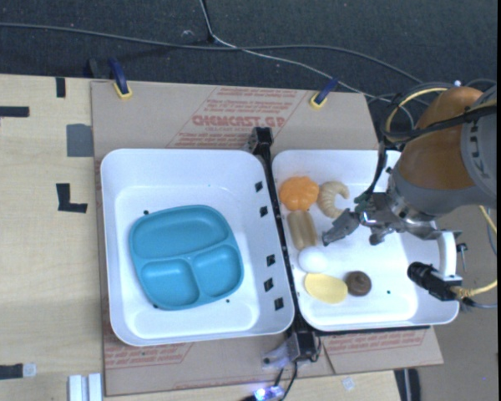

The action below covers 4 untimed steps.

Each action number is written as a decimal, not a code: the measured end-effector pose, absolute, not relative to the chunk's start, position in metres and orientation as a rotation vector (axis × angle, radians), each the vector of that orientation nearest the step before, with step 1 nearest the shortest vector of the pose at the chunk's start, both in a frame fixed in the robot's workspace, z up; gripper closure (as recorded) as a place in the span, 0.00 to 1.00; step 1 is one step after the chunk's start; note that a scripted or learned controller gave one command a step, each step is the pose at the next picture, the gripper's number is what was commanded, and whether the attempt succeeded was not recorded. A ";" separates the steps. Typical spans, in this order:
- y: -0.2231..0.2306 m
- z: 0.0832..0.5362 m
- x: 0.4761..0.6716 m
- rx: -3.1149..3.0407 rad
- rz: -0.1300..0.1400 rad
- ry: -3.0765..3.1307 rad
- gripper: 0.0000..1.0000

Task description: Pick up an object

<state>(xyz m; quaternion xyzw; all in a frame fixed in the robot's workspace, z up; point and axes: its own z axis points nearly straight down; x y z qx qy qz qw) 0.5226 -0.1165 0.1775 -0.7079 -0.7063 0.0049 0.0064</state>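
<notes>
The yellow lemon-shaped piece [326, 287] lies nearest the lower edge of the view, at the front of the right bin [401, 312], with a small dark brown round object [359, 283] touching it on its right. Just above the yellow piece sits a white egg-shaped object [313, 261], and above that a tan cylinder [301, 227] lying lengthwise along the bin's left wall. An orange round fruit [299, 192] rests at the cylinder's upper end, and a pale curved croissant-like piece [332, 197] lies just beside it on the right. The gripper [359, 225] hangs over the middle of this bin, its two dark fingers [339, 229] spread apart with nothing between them, the nearer one close to the croissant-like piece and the cylinder. The grey arm with its orange band [442, 132] enters from the right. The left bin [117, 174], touching the right one along a black divider, holds a blue compartment tray [186, 254] with three sections. Both bins stand on a cardboard sheet [225, 115] on the wooden bench [33, 249].
</notes>
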 end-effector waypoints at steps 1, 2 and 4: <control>-0.116 0.185 0.526 -2.218 0.002 -2.222 0.00; -0.124 0.126 0.524 -2.220 0.003 -2.218 0.00; -0.124 0.096 0.526 -2.223 -0.002 -2.228 1.00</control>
